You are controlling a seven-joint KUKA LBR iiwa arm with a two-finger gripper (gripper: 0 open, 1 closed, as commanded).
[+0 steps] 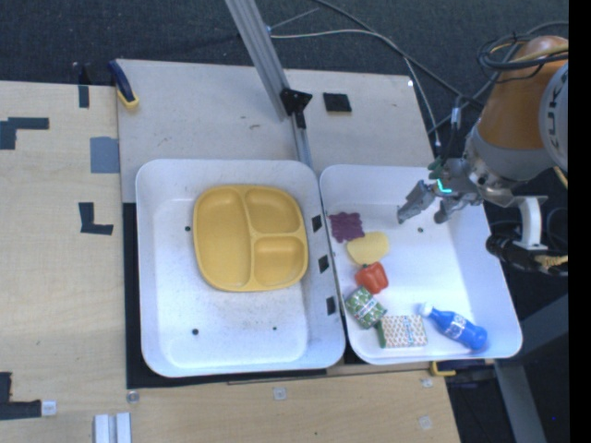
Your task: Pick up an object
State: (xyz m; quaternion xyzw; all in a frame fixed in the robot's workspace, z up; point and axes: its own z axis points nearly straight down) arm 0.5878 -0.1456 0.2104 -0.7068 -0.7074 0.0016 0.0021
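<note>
A pale tabletop (212, 109) carries two shallow white bins side by side, with light wood panels marked by grey tape patches to the left and dark carpet along the top. A slanted metal pole (259, 40) rises from a black bracket between the bins, and thin cables trail across the carpet.

The left bin (166, 340) holds a yellow divided plate (249, 238), three compartments, lying flat near its middle.

The right bin (480, 275) holds a cluster along its left and near side: a purple piece (346, 225) next to the dividing wall, a pale yellow lemon-like piece (368, 247) just below it, a red pepper-like toy (372, 277), a green-patterned packet (366, 308), a small speckled pouch (404, 330) just beside it, and a blue bottle with a white cap (457, 328) near the front right corner.

The end effector (427, 204) hangs above the far part of the right bin, its two dark fingers spread apart with nothing between them, well apart from the objects.
</note>
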